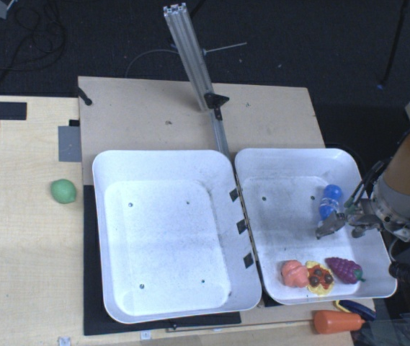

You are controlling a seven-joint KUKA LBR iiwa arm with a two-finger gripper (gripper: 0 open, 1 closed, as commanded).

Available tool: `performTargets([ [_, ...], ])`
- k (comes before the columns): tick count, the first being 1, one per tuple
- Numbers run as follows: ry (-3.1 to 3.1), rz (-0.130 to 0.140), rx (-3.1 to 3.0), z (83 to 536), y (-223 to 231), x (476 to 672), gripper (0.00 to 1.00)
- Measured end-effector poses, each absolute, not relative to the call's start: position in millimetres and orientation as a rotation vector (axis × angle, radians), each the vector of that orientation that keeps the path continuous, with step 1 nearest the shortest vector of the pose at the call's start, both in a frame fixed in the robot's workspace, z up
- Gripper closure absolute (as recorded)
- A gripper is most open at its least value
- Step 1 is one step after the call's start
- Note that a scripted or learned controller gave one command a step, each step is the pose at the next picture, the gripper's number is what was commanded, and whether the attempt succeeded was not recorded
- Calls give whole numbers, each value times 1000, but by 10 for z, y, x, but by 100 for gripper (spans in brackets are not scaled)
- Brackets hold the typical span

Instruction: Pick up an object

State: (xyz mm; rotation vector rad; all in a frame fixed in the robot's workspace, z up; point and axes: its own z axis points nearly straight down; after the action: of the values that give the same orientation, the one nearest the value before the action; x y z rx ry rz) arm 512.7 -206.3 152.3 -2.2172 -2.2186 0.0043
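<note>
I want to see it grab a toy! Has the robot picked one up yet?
Not yet. The end effector sits low in the right bin, just beside the blue toy. The purple grapes and the orange toy lie untouched near the front wall. Gripping and lifting something is what's left.

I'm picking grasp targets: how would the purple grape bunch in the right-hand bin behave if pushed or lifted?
The purple grape bunch looks like a small moulded toy, so probably stiff and light. Its bumpy, elongated shape would likely slide rather than roll. It lies close to the bin wall, so a push may wedge it.
</note>
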Motion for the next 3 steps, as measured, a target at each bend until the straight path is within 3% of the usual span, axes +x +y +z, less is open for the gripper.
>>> performTargets([
  [1,-2220,4,-2217,972,-2035,5215,0],
  [2,-2222,0,-2222,915,-2035,5217,0],
  [3,-2221,-1,-2224,1024,-2041,5219,100],
])
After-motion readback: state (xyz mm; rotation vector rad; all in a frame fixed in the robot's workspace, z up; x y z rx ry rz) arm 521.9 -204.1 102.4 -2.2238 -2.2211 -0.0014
